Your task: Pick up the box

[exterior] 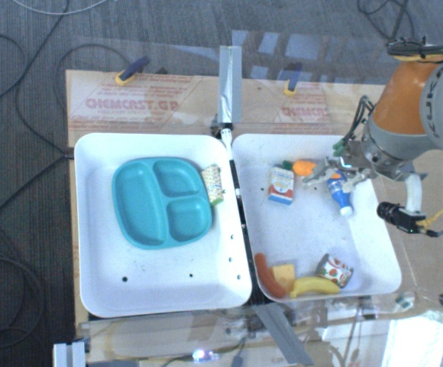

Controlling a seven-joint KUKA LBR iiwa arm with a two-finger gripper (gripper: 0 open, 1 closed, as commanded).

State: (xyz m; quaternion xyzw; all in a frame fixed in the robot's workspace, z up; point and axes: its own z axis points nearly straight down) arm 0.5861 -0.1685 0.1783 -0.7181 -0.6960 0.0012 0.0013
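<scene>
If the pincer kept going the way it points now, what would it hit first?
The pincer points leftward across the right bin. The orange object lies right ahead, so it would likely meet that first, with the box just beyond and slightly nearer the camera. Its height above them is unclear from this single view.

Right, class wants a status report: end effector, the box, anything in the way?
End effector low over right bin, holding nothing. Box upright, untouched, left of it. Carrot and blue tube lie close between.

robot lab, bench (130, 102), floor cables (23, 105)
</scene>
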